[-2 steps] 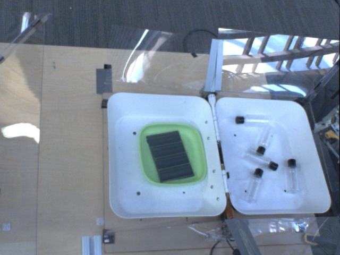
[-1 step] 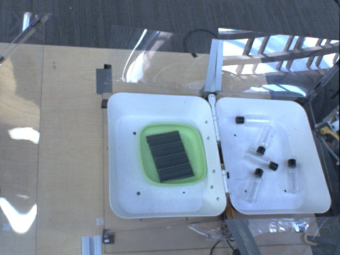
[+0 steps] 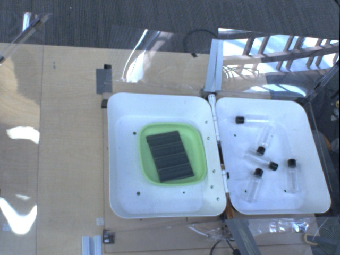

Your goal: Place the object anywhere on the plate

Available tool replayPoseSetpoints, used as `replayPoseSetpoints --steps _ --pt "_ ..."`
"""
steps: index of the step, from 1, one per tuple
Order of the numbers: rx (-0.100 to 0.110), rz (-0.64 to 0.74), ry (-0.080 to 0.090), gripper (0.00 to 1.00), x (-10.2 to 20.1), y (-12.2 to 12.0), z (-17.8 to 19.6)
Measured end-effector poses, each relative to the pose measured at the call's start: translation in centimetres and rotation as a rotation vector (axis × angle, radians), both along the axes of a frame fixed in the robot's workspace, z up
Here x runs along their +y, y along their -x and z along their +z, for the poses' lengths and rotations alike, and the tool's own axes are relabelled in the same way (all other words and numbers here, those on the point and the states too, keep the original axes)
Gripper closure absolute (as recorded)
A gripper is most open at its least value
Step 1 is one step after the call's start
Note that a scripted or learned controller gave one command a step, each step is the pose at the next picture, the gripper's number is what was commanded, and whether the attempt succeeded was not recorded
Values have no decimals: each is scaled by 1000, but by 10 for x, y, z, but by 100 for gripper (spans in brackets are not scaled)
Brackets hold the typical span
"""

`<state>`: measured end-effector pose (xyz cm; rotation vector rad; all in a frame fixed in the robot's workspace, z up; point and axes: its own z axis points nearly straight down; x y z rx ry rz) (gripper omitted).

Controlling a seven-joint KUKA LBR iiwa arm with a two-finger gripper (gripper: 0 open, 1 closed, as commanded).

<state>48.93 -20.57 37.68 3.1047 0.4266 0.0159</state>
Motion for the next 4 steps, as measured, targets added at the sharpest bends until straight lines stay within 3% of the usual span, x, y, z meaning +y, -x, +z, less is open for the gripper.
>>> replayPoseSetpoints --steps 1,2,3,4 --pt "7 -63 -5 0 1 -41 -43" --pt "1 -67 -2 0 0 1 0" --pt "8 -67 -6 0 1 -25 -61" --pt "6 -69 -6 0 0 1 -48"
